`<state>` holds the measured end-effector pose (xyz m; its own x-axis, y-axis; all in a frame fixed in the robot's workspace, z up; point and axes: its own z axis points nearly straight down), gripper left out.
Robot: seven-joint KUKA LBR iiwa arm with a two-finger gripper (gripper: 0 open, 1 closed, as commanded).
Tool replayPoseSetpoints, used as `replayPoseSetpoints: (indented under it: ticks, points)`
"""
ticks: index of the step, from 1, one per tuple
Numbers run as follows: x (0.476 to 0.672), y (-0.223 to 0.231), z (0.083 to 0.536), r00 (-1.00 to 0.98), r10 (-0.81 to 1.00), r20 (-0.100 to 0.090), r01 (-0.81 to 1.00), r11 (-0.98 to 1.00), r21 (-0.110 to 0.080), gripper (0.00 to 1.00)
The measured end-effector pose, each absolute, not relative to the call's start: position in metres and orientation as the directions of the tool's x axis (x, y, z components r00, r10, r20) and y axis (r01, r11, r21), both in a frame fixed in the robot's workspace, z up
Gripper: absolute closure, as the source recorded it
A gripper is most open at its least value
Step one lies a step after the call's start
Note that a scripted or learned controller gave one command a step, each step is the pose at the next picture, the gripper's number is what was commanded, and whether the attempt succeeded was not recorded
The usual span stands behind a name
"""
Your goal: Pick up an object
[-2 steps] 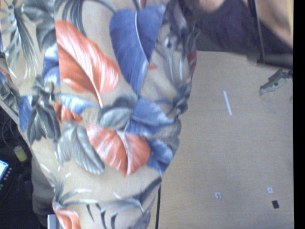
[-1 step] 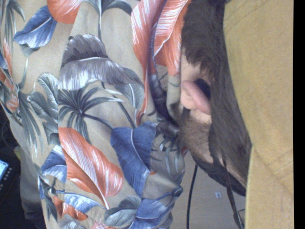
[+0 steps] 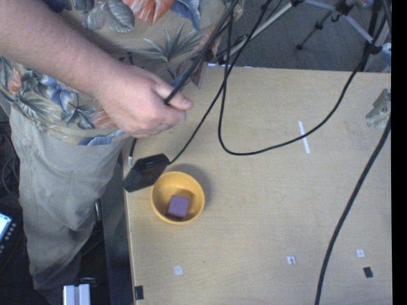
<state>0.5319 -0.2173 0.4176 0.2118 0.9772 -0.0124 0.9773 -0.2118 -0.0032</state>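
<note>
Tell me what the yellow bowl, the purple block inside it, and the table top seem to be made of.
Yellow bowl: probably plastic, smooth with even colour. Purple block: matte, perhaps foam or painted wood; unclear. Table top: light wood or laminate, flat pale tan, faintly speckled.

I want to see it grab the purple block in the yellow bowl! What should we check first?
1. Purple block lies in the yellow bowl: ok.
2. Bowl upright on the table: ok.
3. Person's hand out of the way: not ok, it holds cables above the table's corner.
4. Path over the tabletop free: not ok, a black cable loop lies on it.
5. Black box apart from the bowl: cannot tell.
</note>
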Motion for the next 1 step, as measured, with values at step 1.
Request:
replayPoseSetpoints:
  ticks: [1]
  points:
    - [0.4839, -0.1706, 0.2929, 0.120, 0.993, 0.000, 0.993, -0.120, -0.003, 1.00]
